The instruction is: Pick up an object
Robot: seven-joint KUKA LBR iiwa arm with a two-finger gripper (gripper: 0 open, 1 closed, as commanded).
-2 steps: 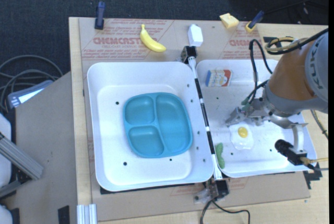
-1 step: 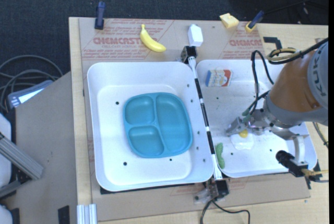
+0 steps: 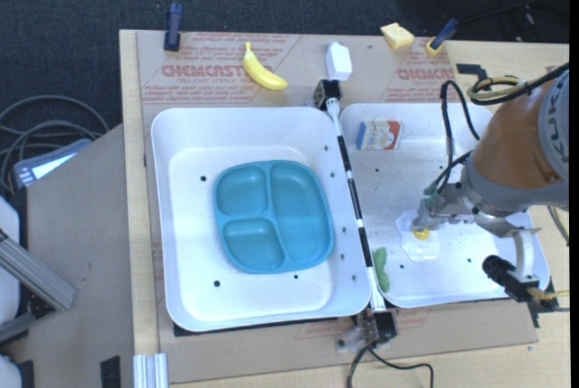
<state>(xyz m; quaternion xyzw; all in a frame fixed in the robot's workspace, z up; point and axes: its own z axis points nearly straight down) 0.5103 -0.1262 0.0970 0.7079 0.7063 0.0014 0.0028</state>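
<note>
I see the surface [image 3: 226,350] carrying two white bins side by side. Taking the left bin [image 3: 181,160] as my landmark: a blue tray [image 3: 271,216] w/ three compartments lies flat near its middle. The right bin [image 3: 398,287] sits touching its right edge. The arm [image 3: 516,151] comes in from the right, over the right bin. Gripper [image 3: 425,228] is low over that bin's floor, well right of the left bin, above a small yellow object [image 3: 421,233]. Fingers: can't tell if apart or together. A carton [image 3: 378,135] lies at the right bin's far end. A banana [image 3: 261,70] rests on the surface just behind the left bin. A green piece [image 3: 382,269] lies just beside the left bin's right wall.
</note>
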